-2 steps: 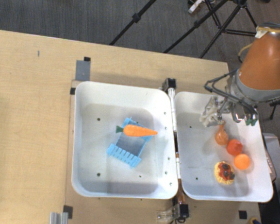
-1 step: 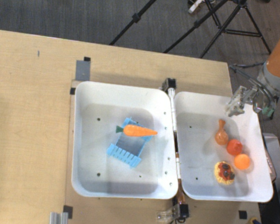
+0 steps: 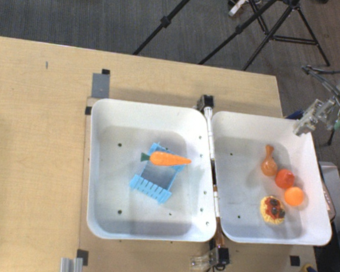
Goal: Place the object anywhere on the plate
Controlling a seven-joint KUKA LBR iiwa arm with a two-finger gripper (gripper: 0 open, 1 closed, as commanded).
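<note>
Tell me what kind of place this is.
Probably a robotics lab test bench. Two white bins sit side by side on a wooden bench, holding toy food such as a carrot, with a gripper at the right and black tripod legs on grey carpet behind.

A toy carrot (image 3: 169,159), orange with a small dark green top at its left end, lies on its side across the far part of the blue plate (image 3: 153,183). The plate is a flat, light blue rectangle with a ribbed near edge, set slightly askew near the middle of the left white bin (image 3: 106,156).
</note>
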